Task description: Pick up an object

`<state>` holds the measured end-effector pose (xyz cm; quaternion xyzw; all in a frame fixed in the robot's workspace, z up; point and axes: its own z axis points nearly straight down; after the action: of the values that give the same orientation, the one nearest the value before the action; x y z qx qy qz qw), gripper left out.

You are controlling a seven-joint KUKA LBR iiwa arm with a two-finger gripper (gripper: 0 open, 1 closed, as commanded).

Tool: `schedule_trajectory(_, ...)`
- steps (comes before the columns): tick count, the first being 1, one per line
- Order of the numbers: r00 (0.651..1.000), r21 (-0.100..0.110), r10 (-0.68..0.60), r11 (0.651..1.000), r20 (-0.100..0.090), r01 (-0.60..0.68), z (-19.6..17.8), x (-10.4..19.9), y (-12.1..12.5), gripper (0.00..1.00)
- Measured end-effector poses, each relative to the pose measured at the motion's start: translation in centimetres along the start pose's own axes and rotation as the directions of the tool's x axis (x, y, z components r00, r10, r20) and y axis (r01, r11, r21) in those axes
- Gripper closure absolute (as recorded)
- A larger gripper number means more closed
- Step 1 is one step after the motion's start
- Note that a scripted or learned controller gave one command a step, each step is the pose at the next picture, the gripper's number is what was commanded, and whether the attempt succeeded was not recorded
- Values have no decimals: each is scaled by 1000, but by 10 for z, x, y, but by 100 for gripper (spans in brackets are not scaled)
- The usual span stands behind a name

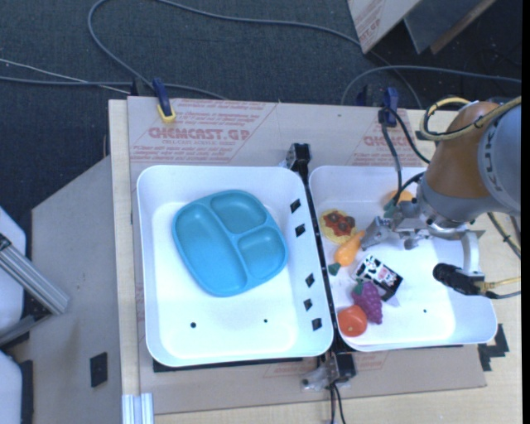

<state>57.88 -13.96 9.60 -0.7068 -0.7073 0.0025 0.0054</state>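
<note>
Glossy white right bin (pixel 431 327) — smooth orange carrot (pixel 351 246), knobbly purple grapes (pixel 369 301) — gripper (pixel 389 229) fingers spread, holding nothing.

Board (pixel 217 124) reads "CHEMCAST GP" (red).

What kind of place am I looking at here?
Probably a robotics test lab: a robot arm reaches over two white bins holding toy food and a blue plate, with cables trailing across the floor.
</note>
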Motion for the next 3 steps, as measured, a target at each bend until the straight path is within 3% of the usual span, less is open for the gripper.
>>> schedule_trajectory(1, 1000, -5, 0, 1000, 1, 0, -13, -1, 2, 100)
schedule_trajectory(3, 1000, -14, -1, 1000, 4, 1, -101, 6, 1, 100)
